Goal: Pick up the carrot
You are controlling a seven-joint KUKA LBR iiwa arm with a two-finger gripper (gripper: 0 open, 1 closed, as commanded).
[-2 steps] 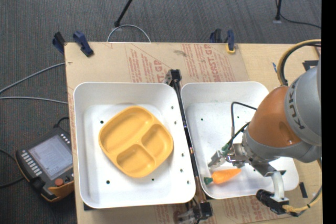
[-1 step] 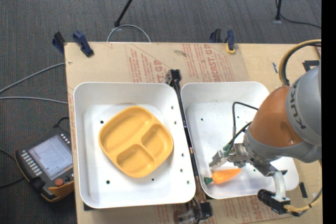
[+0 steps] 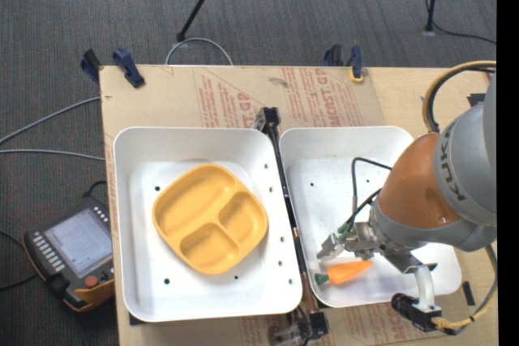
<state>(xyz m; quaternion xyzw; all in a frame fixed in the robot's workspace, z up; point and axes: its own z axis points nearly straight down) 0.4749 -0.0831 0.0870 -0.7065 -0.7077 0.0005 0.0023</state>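
Bench [image 3: 243, 89] first: cardboard-topped, clamped at the far edge, carrying two shallow white bins side by side. Landmark = right bin [image 3: 340, 143]; everything else placed relative to it.

Left bin [image 3: 134, 255] sits touching the right bin's left wall, w/ a yellow divided plate [image 3: 211, 216] lying flat in its middle. Not part of the job.

Arm [image 3: 454, 182] next: big grey body w/ orange band, coming in over the right bin's right side and hanging low over its near half. It covers a good part of the bin floor.

Gripper [image 3: 339, 241] pokes out leftward from under the wrist, down by the bin's near-left area. It's blurred and partly tucked under the arm, so clenched or released I can't tell. Nothing visibly caught in it.

Smallest item: carrot [image 3: 347, 272], orange w/ green stub end pointing left, lying flat on the right bin's floor near the near-left corner, just beside and a touch nearer than the gripper tip. Looks apart from it, not lifted.

My read: approach/positioning step, grasp not made yet. Next move prob. needs the tip shifted over the carrot's middle, lined up across its long axis, then down and close. Risk: the carrot rolling or sliding toward the bin wall.
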